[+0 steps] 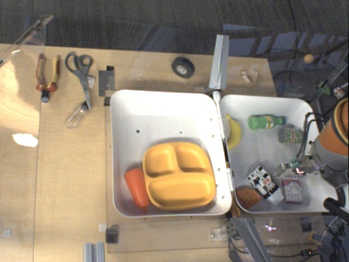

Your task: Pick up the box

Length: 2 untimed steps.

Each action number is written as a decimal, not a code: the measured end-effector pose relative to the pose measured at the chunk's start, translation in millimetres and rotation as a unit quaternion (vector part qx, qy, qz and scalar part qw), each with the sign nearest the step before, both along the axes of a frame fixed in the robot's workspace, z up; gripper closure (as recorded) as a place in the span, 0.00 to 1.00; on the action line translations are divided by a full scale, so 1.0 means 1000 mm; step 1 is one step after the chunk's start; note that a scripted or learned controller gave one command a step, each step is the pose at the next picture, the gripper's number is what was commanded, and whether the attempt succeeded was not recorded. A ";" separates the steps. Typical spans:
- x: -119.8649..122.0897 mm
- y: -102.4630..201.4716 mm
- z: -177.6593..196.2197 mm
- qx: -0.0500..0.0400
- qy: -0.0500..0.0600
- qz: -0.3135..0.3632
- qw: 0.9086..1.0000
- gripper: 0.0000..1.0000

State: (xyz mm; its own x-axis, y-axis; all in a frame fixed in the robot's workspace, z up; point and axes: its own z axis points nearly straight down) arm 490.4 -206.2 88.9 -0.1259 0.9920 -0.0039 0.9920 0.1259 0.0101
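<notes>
you see two white bins side by side on the wooden bench. the left bin (125, 124) holds a yellow divided tray (178, 174) with an orange carrot-shaped toy (137, 188) touching its left edge. the right bin (272, 103) holds a banana (234, 131) against its left wall, a green bottle (266, 122) lying on its side near the back, and a small greyish can (291, 134) just to the right of the bottle.

the box (293, 190), small with a pink and grey printed face, lies flat near the front of the right bin. just left of it you find a black and white patterned packet (262, 181), and a brown rounded item (248, 197) sits in the front left corner.

the arm (332, 141) comes in from the right, its orange band over the bin's right side. the gripper (299, 168) sits low, just above the box's back edge. you cannot tell its state here, and nothing shows the box being held.

on the bench behind the bins you see pliers (46, 75), scissors (82, 72) and a roll of black tape (183, 67).
</notes>
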 end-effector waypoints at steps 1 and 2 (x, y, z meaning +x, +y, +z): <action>0.001 0.028 0.001 -0.003 -0.003 0.033 0.999 0.00; 0.001 0.000 0.000 0.000 -0.002 -0.087 0.996 0.00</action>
